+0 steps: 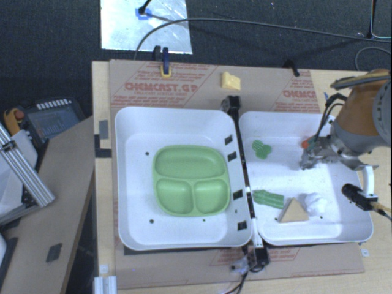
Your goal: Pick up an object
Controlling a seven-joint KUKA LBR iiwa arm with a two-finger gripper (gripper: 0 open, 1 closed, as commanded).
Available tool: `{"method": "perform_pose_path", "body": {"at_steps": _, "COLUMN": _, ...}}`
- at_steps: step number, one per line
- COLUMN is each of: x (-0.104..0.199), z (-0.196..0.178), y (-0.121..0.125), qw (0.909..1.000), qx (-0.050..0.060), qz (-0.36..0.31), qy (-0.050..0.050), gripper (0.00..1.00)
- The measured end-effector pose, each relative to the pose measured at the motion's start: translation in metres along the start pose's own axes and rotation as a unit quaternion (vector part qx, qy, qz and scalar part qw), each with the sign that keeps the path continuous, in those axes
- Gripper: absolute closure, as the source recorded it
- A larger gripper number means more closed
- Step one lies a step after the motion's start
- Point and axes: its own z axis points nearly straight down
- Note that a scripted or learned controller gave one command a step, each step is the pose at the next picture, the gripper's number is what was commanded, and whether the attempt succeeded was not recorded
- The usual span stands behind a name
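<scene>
In the right bin (343,228) lie a small green piece (262,149) at the back left, a longer green piece (268,198) near the divider, a tan triangular wedge (294,212) and a white crumpled object (315,203) beside it. A small orange-red thing (304,143) sits close to the gripper. My gripper (308,162) points down over the middle of the right bin, right of the small green piece and above the white object. Nothing can be seen held in it.
The left bin (131,225) holds a green divided plate (188,180). A yellow block (231,81) lies on the cardboard behind the bins, and a clamp (164,63) sits at the back edge. The arm (364,118) comes in from the right.
</scene>
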Motion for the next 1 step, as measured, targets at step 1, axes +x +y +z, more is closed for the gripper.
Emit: {"method": "perform_pose_path", "body": {"at_steps": 1, "x": -0.0022, "z": -0.0467, "y": 0.0091, "qw": 1.0000, "qx": 0.000, "qz": 0.000, "qy": 0.000, "gripper": 1.00}}
